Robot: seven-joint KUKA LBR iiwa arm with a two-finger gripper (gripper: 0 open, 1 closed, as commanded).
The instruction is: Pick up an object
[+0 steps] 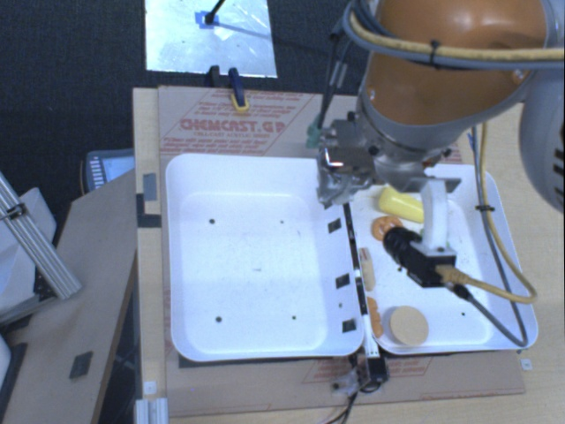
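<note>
Three small things lie in the right bin [468, 321]: a yellow piece [402, 205], an orange piece [384, 228] and a tan disc [409, 325]. My gripper [336, 184] hangs over the wall between the bins (how open it is, I cannot tell). The yellow piece is nearest, just beside me on the view's right, with its long axis slanting.
</note>
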